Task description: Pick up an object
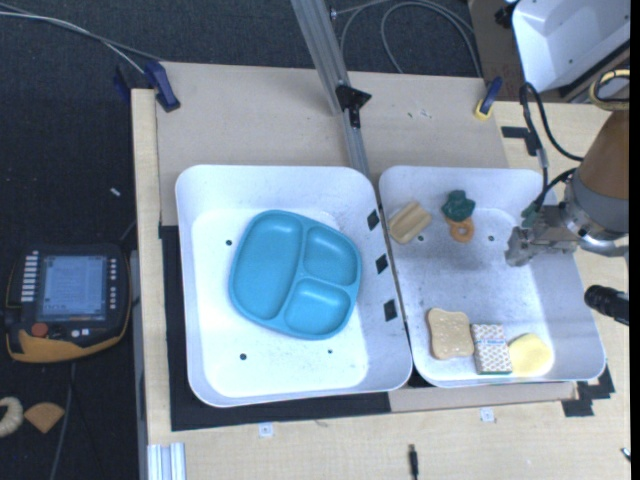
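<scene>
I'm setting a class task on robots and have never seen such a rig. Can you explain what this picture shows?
One camera looks down at a slant on a bench with two white bins. The left bin holds a blue divided tray. The right bin holds small toy items: a bread roll, a green piece touching an orange ring, and at the front a toast slice, a patterned block and a yellow piece. The arm reaches in from the right; its gripper hangs over the right bin, with nothing seen in it.

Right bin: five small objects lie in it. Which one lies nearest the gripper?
The dark green toy with its orange ring, at the bin's far side, lies nearest the gripper. The tan block, toast, patterned sponge and yellow piece lie farther off.
</scene>
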Robot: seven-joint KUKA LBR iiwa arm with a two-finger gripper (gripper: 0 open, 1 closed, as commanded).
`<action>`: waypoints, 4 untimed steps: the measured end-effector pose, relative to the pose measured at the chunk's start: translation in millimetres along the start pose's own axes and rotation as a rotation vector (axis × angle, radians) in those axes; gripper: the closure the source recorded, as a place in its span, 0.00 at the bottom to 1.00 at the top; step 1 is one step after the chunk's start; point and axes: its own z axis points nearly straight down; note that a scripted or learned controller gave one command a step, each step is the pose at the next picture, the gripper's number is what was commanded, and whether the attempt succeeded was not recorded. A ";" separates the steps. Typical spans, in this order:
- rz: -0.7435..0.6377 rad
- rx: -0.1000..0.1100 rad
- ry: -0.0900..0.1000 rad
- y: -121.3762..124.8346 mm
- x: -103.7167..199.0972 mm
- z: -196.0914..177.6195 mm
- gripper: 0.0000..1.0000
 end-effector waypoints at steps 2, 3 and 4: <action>-0.001 0.000 0.000 -1.0 7.7 -105.6 1.00; -0.006 0.009 0.005 13.1 63.8 -90.2 1.00; -0.005 0.010 0.005 26.1 116.3 -75.1 1.00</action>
